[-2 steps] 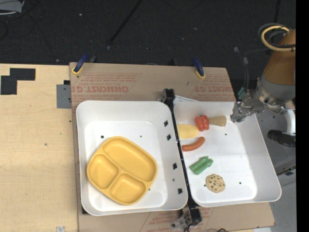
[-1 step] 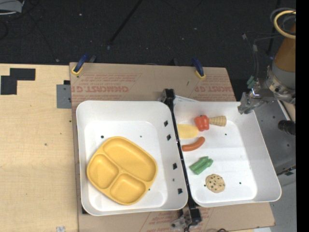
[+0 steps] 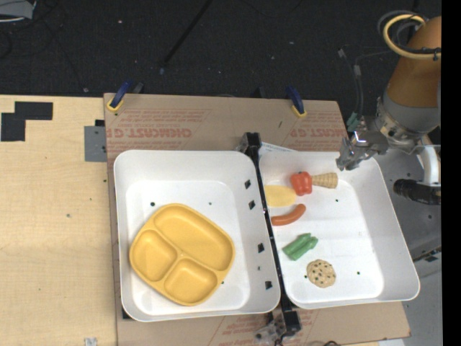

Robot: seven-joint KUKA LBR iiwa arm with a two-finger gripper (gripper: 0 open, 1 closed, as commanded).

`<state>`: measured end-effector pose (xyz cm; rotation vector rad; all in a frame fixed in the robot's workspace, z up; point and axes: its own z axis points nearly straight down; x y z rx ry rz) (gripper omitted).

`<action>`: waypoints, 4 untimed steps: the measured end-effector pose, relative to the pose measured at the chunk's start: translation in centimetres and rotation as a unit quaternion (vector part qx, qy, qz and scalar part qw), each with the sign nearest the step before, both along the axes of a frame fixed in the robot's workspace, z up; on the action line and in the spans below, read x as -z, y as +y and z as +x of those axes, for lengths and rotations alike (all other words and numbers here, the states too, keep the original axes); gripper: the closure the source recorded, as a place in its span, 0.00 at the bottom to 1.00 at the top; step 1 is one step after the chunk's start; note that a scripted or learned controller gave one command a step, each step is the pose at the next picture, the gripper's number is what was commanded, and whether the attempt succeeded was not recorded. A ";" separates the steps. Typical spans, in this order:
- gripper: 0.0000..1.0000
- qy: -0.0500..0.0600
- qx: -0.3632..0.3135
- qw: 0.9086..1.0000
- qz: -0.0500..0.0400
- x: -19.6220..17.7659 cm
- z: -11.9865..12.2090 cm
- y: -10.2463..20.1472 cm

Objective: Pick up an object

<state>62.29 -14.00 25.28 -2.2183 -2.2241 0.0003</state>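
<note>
White plastic forms the two shallow bins set side by side on the bench [image 3: 57, 215], over a brown cardboard sheet [image 3: 216, 121] held by two blue-and-yellow clamps at its far edge. Left bin [image 3: 137, 171]: one yellow three-compartment plate [image 3: 181, 253], lying flat toward the 7 o'clock area of the bin. Right bin [image 3: 389, 244]: six small toy food items. An ice cream cone [image 3: 325, 180] lies at the 12 o'clock side, its wide end touching a red pepper [image 3: 302, 183]. A pale yellow piece [image 3: 280, 194] sits just beside the pepper at its 8 o'clock side. A red-orange sausage [image 3: 288, 215] lies just below the yellow piece. A green pod-like item [image 3: 300, 246] lies near the bin centre, toward 6 o'clock of the sausage. A speckled cookie [image 3: 320, 273] rests at the 6 o'clock side, near the green item. Gripper [image 3: 347, 160]: positioned over the bin's 1 o'clock corner, near the cone's narrow tip but apart from it. No object is visible between the fingers; whether they are open or closed cannot be determined.
</note>
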 end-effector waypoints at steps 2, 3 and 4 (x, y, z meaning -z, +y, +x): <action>1.00 0.000 -0.001 1.000 0.000 2.5 -1.0 11.1; 1.00 0.000 0.000 1.000 0.000 2.3 -2.5 16.3; 1.00 0.000 0.000 1.000 0.000 2.1 -3.2 20.8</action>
